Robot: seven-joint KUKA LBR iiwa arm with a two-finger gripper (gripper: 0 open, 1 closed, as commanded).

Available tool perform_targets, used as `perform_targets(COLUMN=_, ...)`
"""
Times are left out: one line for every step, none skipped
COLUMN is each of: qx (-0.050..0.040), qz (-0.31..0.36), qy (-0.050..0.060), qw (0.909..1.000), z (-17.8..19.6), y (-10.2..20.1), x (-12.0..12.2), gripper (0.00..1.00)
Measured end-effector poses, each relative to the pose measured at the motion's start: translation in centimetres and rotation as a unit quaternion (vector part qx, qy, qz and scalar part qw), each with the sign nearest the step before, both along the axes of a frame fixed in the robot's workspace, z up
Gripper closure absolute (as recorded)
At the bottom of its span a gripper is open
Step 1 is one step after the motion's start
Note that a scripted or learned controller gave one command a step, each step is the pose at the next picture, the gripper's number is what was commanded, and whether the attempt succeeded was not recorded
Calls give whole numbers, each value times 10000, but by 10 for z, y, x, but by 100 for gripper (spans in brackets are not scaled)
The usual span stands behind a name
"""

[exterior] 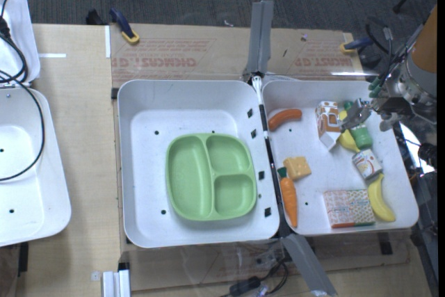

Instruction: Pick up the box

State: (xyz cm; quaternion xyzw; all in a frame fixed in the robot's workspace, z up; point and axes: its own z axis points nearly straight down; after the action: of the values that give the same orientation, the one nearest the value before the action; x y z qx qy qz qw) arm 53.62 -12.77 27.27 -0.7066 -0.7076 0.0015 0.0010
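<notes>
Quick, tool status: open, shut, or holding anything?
Tool: cannot be told. It hangs over the right bin, beside the orange-and-white box; nothing shows in its grasp.

**Arm appearance, right edge of view**

Arm [423, 62]: grey body, an orange-tan curved patch at the upper right edge. Wrist section pale grey-white metal, blocky, with small teal-green fittings near its left side. Thin black cables loop above and beside it. Gripper [361, 115]: dark grey, slim and angular, with glinting metallic parts. Finer detail too blurred to read.
</notes>
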Motion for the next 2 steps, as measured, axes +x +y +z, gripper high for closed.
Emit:
perform_targets(qx=6, qz=-86, qy=4, qw=10000, z=-150, y=-18, x=-27, gripper=0)
perform_targets(qx=6, qz=444, qy=-9, qw=9990, z=-182, y=-28, x=-59, gripper=0)
